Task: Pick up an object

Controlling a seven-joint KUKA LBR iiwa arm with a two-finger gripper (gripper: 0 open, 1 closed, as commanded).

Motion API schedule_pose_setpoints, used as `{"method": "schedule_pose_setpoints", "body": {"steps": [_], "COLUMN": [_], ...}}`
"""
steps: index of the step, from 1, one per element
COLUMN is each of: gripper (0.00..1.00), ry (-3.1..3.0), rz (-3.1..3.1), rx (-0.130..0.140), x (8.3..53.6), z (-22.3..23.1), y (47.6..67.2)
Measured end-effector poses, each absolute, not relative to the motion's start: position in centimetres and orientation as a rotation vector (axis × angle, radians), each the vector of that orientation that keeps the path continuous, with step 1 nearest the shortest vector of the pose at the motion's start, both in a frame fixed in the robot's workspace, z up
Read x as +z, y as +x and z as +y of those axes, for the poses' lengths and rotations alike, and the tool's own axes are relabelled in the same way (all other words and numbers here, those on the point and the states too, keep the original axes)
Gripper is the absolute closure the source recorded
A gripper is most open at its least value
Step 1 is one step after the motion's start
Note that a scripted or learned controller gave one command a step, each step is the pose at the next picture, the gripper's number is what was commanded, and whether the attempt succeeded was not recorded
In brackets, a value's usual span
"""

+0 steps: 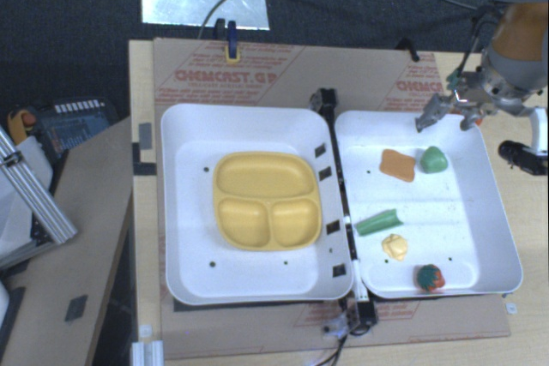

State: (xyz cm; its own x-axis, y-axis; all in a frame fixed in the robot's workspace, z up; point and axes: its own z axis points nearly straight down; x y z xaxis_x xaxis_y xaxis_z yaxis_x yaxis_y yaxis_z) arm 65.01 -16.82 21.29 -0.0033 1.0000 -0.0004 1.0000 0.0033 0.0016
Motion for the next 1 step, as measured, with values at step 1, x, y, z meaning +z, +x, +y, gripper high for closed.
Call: {"method": "schedule_pose_setpoints", "body": {"steps": [1], "gripper": [0.00], "ry": [2.220], "rz": [2.226], "rx": [-0.002], "x": [15.16], "z": [-16.97], "y": [65.43]}}
